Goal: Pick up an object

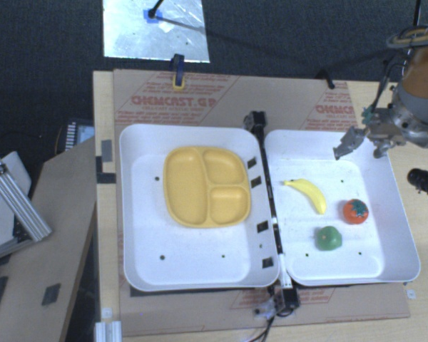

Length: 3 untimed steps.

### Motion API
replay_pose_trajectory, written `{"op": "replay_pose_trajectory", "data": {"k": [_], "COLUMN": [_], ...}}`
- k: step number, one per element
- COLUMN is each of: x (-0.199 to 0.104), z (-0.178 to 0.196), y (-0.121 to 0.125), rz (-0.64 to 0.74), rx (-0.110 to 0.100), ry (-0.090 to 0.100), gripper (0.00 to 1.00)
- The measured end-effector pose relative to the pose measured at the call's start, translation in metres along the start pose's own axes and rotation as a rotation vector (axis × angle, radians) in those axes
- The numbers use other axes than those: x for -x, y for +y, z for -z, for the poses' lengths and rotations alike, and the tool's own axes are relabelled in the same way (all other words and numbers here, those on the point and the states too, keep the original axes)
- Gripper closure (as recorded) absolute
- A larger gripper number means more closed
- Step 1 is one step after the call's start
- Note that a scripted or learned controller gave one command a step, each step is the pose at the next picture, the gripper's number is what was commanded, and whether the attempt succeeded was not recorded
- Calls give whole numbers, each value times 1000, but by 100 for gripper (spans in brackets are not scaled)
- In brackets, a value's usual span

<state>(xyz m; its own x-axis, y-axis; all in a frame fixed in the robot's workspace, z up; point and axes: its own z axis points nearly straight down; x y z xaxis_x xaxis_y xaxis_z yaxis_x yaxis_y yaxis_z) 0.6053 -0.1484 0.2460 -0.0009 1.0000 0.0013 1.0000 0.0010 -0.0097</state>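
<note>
Green fruit lies below open, empty pincer.

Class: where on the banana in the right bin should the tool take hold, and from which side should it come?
Probably the banana at its thick middle, coming straight down from above. It lies flat, running diagonally, so the tool would likely close across its narrow width. The tomato sits near its lower end.

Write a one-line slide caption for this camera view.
Open gripper above right bin holding banana, tomato, green fruit; yellow divided plate in left bin.
</note>
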Motion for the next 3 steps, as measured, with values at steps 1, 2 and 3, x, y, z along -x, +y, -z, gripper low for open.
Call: {"op": "replay_pose_trajectory", "data": {"k": [1, 2, 3], "x": [0, 3, 11], "z": [7, -54, -101], "y": [2, -2, -6], "rz": [2, 0, 0], "rx": [11, 7, 8], "ry": [-2, -1, -1], "gripper": [0, 0, 0]}}
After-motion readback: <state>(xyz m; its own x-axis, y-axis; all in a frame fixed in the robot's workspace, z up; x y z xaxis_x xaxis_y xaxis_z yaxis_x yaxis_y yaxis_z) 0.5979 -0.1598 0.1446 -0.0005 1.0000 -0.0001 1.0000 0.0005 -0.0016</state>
